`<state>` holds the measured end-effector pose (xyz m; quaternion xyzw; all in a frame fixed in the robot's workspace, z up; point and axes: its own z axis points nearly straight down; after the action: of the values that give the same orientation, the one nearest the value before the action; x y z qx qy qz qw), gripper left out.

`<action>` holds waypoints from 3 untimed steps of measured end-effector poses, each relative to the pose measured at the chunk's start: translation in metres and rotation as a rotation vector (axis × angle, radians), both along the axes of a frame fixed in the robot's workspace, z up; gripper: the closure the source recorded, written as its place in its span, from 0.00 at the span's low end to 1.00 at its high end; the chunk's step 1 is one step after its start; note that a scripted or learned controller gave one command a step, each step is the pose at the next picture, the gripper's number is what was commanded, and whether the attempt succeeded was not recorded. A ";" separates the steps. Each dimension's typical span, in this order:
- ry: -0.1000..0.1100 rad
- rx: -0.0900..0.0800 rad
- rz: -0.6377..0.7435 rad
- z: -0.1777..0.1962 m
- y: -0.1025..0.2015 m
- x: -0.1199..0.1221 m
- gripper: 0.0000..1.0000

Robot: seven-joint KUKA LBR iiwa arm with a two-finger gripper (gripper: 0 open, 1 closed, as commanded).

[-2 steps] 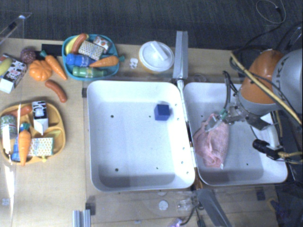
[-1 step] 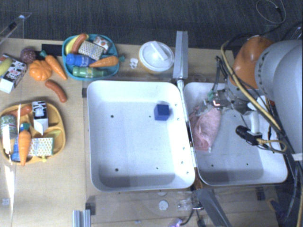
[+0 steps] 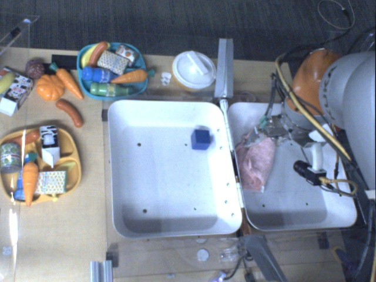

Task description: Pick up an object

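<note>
While a blue cube (image 3: 201, 138) sits in the left bin (image 3: 147, 216), the end effector (image 3: 267, 128) hangs over the right bin (image 3: 294, 216). It seems to touch a pink bag (image 3: 257, 163); its state I cannot tell.

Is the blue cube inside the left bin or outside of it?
Inside. The blue cube rests on the floor of the left bin, near its upper right part, apart from every wall.

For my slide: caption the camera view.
KUKA arm over right bin beside pink bag; blue cube in left bin.
</note>
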<state>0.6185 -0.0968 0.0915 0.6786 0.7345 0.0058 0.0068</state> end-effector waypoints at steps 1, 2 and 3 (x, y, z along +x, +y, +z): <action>-0.003 0.002 0.004 0.012 0.002 0.002 1.00; 0.013 -0.003 0.277 0.094 0.037 0.051 1.00; 0.013 -0.004 0.331 0.107 0.015 0.051 1.00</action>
<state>0.6696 -0.0814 0.1981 0.5482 0.8363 0.0009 0.0024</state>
